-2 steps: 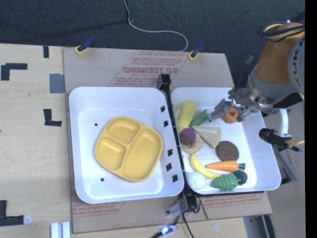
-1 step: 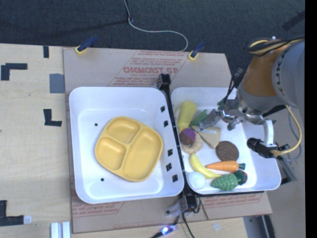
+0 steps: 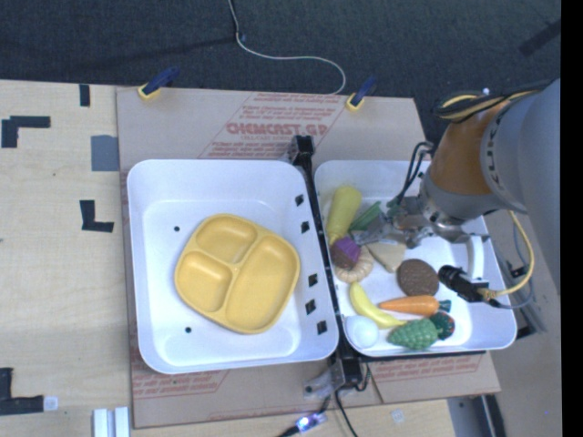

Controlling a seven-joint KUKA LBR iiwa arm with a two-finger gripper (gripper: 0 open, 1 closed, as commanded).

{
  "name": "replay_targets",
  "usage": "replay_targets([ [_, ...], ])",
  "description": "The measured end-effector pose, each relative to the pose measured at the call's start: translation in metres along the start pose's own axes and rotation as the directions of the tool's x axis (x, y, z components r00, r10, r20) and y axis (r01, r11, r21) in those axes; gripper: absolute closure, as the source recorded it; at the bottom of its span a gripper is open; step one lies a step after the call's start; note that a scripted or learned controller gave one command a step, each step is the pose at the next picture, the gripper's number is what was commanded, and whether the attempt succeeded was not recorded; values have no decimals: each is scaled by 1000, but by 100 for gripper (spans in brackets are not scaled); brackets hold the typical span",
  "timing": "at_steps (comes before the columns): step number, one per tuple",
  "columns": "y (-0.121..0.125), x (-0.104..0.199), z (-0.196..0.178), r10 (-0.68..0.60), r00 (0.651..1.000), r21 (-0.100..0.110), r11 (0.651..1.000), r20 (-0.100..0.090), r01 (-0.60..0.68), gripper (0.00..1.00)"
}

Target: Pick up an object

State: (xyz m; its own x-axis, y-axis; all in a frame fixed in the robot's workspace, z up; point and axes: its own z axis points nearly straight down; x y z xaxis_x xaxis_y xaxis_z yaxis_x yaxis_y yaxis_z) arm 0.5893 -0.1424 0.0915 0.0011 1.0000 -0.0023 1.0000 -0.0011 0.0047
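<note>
The right bin (image 3: 487, 335) holds toy food: a yellow-green corn cob (image 3: 342, 209), a purple piece (image 3: 345, 249), a tan piece (image 3: 386, 256), a brown round patty (image 3: 417, 277), a yellow banana (image 3: 370, 306), an orange carrot (image 3: 409, 306), a white egg (image 3: 363, 333) and a green broccoli (image 3: 414, 335). My gripper (image 3: 373, 236) reaches in from the right and sits low in this bin, just right of the corn cob and above the tan piece. Its fingers are hard to make out among the items.
The left bin (image 3: 150, 189) holds a yellow divided plate (image 3: 237, 271). A black divider (image 3: 314, 235) with clips runs between the bins. The arm's orange band (image 3: 460, 157) hangs over the right bin's far right side, with cables (image 3: 474, 285) beside it.
</note>
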Motion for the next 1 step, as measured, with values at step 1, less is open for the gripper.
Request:
replay_targets([
  [1, 1, 1, -13, -2, 1000, 1, 1000, -3, 2, 100],
])
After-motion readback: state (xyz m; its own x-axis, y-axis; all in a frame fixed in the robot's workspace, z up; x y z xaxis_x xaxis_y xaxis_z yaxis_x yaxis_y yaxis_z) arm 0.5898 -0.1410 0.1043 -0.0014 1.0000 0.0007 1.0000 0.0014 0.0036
